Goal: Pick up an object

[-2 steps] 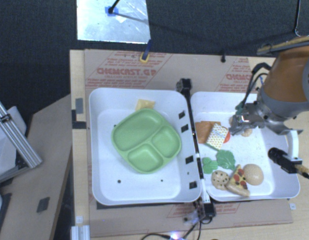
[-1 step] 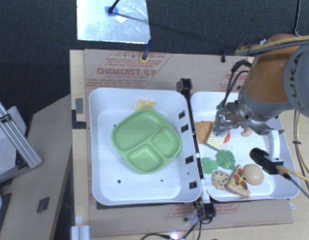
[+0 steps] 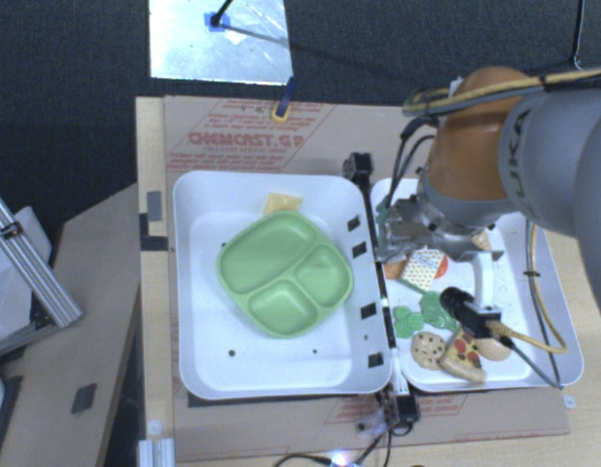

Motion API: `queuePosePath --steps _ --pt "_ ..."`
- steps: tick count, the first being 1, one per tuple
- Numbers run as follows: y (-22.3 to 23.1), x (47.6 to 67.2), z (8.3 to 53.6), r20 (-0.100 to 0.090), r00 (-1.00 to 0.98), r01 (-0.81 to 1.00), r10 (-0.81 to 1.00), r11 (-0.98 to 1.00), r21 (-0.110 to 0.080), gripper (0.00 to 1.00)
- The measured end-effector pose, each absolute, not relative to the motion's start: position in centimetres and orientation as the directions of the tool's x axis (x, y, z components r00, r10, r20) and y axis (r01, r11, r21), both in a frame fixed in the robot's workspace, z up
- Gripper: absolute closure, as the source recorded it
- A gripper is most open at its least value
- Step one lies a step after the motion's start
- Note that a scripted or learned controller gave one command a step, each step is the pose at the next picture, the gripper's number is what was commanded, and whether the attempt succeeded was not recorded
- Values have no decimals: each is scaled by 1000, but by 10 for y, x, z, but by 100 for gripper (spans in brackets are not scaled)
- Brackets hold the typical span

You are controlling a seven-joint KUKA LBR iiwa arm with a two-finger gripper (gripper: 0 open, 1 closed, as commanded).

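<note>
We see the end effector low over the right shallow white bin, above a colourful toy food piece; we cannot tell its state.

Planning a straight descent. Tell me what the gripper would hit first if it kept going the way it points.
Pointing down into the right bin, the gripper would probably meet the checkered toy just below it first, though depth is hard to judge from this slanted view.

The arm hides much of the right bin.
</note>
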State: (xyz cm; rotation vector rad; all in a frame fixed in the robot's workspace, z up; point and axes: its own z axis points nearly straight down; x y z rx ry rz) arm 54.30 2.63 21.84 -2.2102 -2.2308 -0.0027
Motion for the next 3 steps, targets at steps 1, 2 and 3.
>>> queuePosePath --steps 1,2,3 --pt "52 537 234 1 -8 1000 1000 8 2 100" --pt "40 544 225 -1 0 1000 1000 0 1 100" --pt "55 533 230 1 -6 1000 1000 6 0 100"
